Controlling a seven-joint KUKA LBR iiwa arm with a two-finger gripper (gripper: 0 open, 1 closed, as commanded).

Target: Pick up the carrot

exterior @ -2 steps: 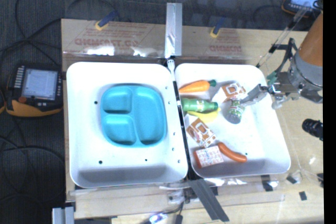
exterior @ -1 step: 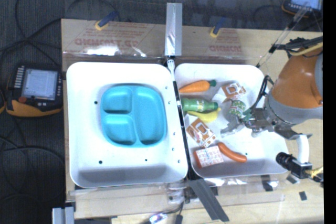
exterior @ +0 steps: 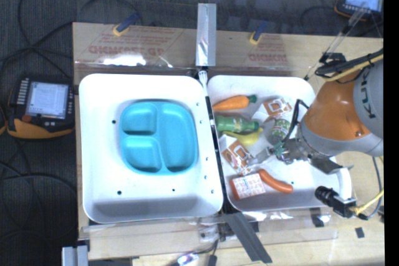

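The carrot [exterior: 232, 103] is found lying on its side near the 11 o'clock corner of the right bin [exterior: 324, 196], its green top pointed toward 3 o'clock and its orange body close to the bin's left wall. It is untouched and nothing is seen resting on it. Just below it, toward 6 o'clock, a green bottle [exterior: 238, 126] is laid parallel, with a yellow piece [exterior: 248, 138] under its end; the two are so close to the carrot that a descent would probably have to be made from above, with the fingers set across the carrot's short width to avoid the bottle. Small printed packets [exterior: 276, 108] are scattered toward 3 o'clock of the carrot, another packet [exterior: 235, 154] lies lower, and a red box [exterior: 247, 186] and a sausage [exterior: 275, 181] are kept near the bin's 6 o'clock edge.

The gripper [exterior: 278, 151] is seen near the bin's middle, well apart from the carrot, at roughly 4 o'clock from it, amid the packets. Whether it is spread or closed cannot be told, since it is blurred against the clutter; nothing is clearly held. The arm [exterior: 340, 115] is brought in from 3 o'clock.

The left bin [exterior: 93, 134] is occupied by a blue tray [exterior: 159, 136]. The pick is judged not yet begun.
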